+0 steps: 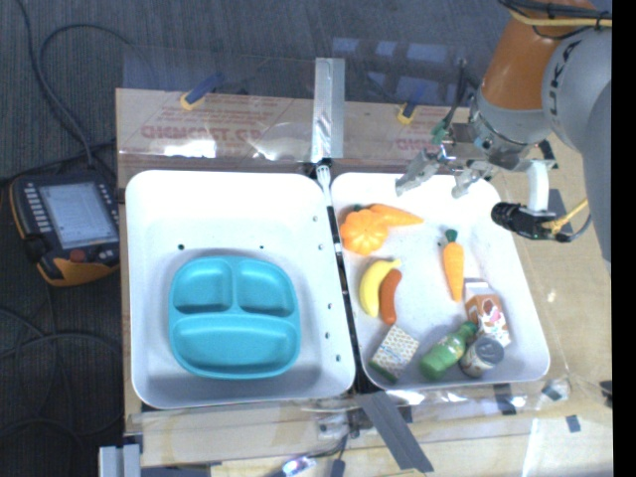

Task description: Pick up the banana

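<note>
Jaws [441, 178] spread open, nothing between them, hovering over the back edge of the right bin [517, 266], arm [542, 58] coming in from the right. Banana [372, 284] lies in the right bin near its left wall, touching a red sausage [390, 297] on its right side. Orange squash [370, 227] just behind the banana. Carrot [453, 266] further right, well apart from the banana. Front of the bin: cracker [395, 349], green bottle [444, 354], can [481, 356], small carton [487, 316] clustered together. Left bin [149, 207] carries a blue divided plate [235, 314]. Teach pendant [65, 227] sits left of the tabletop [159, 122].
</note>
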### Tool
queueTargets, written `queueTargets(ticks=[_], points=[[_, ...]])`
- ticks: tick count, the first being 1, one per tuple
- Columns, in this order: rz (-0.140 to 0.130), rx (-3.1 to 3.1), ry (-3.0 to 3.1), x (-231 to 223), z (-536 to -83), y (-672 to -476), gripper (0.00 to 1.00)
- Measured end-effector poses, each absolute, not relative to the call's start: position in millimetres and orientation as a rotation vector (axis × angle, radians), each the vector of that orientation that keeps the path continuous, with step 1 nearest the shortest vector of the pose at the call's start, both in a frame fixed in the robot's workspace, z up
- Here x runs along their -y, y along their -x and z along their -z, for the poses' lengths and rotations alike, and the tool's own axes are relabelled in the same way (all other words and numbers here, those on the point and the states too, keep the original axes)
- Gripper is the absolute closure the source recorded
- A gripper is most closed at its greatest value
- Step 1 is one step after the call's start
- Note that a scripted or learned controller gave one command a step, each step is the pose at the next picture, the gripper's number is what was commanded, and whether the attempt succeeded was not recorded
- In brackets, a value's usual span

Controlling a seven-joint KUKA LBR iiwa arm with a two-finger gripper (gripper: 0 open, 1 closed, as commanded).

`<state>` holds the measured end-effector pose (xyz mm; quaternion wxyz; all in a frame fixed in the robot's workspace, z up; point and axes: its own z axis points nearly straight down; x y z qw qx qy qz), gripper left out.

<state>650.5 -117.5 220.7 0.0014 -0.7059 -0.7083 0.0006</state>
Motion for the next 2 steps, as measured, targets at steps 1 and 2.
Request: queueTargets(ticks=[1,2], points=[[0.000,2.283,2.154,98,-108,-636.9,0.00],[-0.001,2.520,1.875,33,-183,-617.5,0.00]])
